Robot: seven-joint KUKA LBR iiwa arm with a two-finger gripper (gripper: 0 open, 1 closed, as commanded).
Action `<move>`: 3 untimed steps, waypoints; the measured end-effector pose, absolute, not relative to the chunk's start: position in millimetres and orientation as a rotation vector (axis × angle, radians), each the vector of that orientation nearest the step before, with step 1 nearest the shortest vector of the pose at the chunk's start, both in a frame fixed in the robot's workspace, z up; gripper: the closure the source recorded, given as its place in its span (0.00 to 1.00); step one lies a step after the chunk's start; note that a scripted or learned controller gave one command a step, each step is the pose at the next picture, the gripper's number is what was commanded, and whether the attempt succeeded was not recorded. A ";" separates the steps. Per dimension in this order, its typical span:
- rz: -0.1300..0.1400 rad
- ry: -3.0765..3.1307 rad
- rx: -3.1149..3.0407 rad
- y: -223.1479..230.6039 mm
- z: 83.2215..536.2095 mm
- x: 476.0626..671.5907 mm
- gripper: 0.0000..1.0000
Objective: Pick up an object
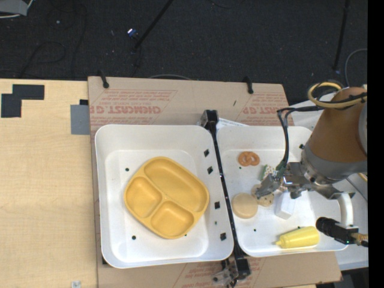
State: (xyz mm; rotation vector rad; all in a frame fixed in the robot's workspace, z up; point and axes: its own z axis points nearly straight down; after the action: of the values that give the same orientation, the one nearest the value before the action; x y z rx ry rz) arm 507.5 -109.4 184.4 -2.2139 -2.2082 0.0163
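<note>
A: White plastic, two shallow bins side by side on the bench. The left white bin (114,161) carries the biggest thing, a yellow plastic plate with three compartments (166,197), lying near its middle.

B: And the right white bin (252,245)?

A: The grey arm with its orange band (337,138) reaches in over the right edge. Its two-finger gripper (267,189) sits low near the bin's middle; whether it is spread or pinching, I cannot tell.

B: The loose objects?

A: A yellow squeeze-bottle shape (298,238) by the near right corner, a tan round disc (245,206) by the left wall just beside the gripper, a small white block (283,207), and a brown pretzel-like piece (248,158) toward the far edge.
</note>
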 end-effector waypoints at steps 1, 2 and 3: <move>0.004 -2.218 -2.219 -109.6 190.9 510.5 0.00; 0.007 -2.216 -2.216 -109.2 126.9 507.8 0.00; -0.005 -2.218 -2.219 -107.9 89.2 509.5 0.00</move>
State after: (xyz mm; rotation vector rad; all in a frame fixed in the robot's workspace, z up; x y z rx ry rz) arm 509.5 -107.9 89.2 -2.2190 -2.2182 -0.0050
